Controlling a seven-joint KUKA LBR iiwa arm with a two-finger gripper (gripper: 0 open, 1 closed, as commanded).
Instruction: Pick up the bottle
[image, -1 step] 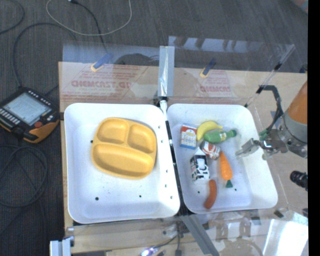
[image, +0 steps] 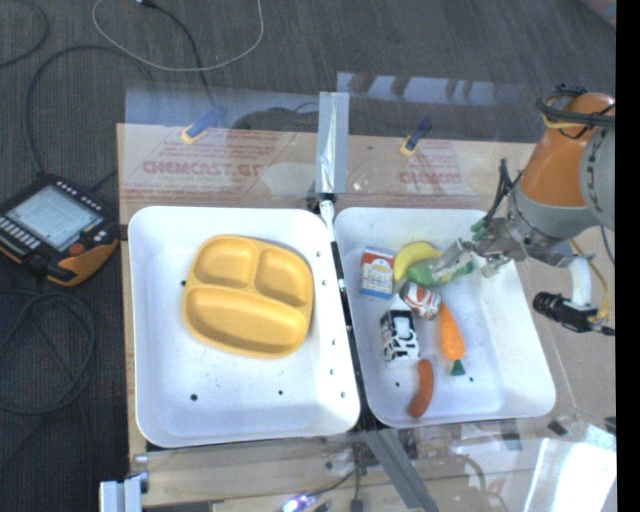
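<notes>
I see my arm (image: 560, 190) reaching in from the right, its orange band uppermost. The wrist slants down and leftward, with the gripper (image: 445, 268) held low.

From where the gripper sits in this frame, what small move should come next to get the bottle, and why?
Probably a short shift toward the camera-view lower left, then a descent. The gripper sits over the banana at the right bin's upper middle, while the bottle, black and white, lies below and left of it, beside the carrot. Nothing is visibly between its fingers yet.
</notes>
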